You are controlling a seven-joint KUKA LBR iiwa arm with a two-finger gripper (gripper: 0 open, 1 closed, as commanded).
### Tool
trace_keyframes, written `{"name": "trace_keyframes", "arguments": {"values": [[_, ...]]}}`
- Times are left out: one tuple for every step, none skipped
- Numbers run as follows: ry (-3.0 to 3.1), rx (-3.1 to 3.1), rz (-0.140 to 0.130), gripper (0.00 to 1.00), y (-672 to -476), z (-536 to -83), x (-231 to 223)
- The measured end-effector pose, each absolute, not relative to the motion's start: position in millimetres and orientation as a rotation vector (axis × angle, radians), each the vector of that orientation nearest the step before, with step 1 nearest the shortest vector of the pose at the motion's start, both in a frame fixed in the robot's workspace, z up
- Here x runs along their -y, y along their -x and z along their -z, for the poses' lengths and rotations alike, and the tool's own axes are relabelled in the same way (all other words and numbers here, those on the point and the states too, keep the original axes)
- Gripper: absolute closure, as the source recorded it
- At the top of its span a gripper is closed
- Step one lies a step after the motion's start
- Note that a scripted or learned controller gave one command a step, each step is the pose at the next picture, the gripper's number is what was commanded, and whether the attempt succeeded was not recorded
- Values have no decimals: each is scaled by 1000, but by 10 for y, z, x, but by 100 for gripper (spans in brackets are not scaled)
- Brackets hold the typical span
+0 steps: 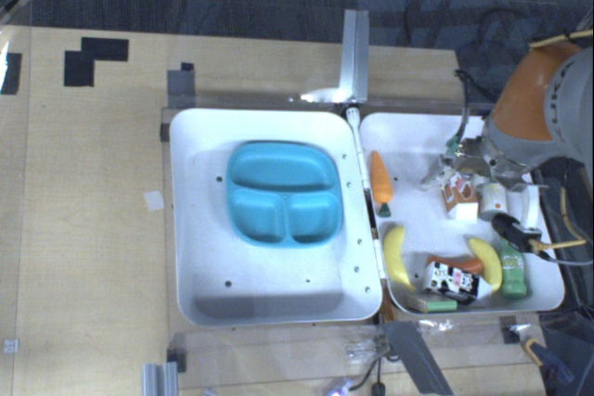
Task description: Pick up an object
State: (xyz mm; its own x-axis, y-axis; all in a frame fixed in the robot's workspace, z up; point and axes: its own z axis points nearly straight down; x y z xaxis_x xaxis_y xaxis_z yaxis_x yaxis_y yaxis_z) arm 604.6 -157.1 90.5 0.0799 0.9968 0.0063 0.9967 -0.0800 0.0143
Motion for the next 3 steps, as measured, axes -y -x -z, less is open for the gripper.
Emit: {"name": "trace_keyframes", "arguments": {"values": [[-2365,-2057,-9,0,-6119,-884,1949],[-2331,-2097,-7,0,-6384,-876,1979],[-2403,-2013,-7,0,-6712,-1351,1886]]}}
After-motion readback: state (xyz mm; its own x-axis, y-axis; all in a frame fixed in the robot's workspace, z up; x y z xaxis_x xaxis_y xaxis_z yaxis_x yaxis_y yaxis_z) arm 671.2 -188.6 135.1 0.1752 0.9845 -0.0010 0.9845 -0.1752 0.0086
